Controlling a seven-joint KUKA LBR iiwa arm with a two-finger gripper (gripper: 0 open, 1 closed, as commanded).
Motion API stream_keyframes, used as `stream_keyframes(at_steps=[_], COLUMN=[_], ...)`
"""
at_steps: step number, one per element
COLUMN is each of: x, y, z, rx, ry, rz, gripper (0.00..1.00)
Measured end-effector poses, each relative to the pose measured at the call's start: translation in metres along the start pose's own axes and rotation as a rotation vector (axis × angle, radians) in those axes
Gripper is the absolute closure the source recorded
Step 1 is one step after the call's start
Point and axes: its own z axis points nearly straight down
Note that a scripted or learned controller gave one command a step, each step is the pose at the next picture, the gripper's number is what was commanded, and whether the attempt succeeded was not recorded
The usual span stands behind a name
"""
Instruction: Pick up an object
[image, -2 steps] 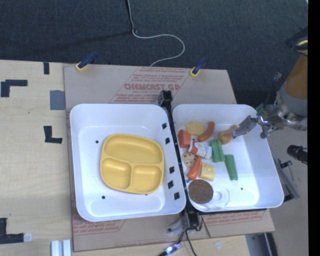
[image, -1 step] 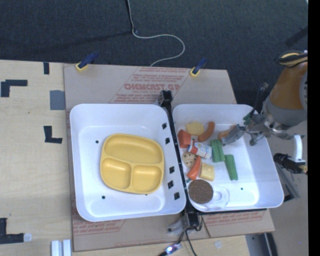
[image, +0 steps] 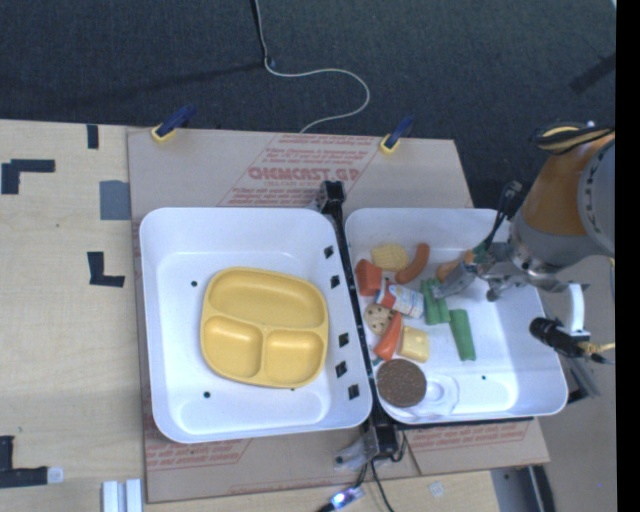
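Note:
The right bin (image: 520, 385) holds a heap of toy food. It includes a yellow corn piece (image: 390, 256), a brown sausage (image: 413, 262), a red pepper (image: 368, 276), two green sticks (image: 434, 301) (image: 463, 334), a cookie (image: 377, 320), a cheese wedge (image: 414, 346) and a brown patty (image: 401, 381). My gripper (image: 466, 279) hangs low over the bin's right half, just right of the sausage and above the green sticks. A small orange piece (image: 447, 270) lies at its tip, and I cannot see whether it is gripped.
The left bin (image: 170, 300) holds a yellow divided plate (image: 265, 326). A black divider (image: 345, 300) runs between the bins. The grey and orange arm (image: 565, 215) fills the right side, and a white cable (image: 320, 85) lies behind the bins.

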Motion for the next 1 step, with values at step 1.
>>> stream_keyframes(at_steps=[1], x=[0.0012], y=[0.0003], z=[0.0366], rx=[-0.003], ry=[-0.001], rz=[-0.001], gripper=[0.0])
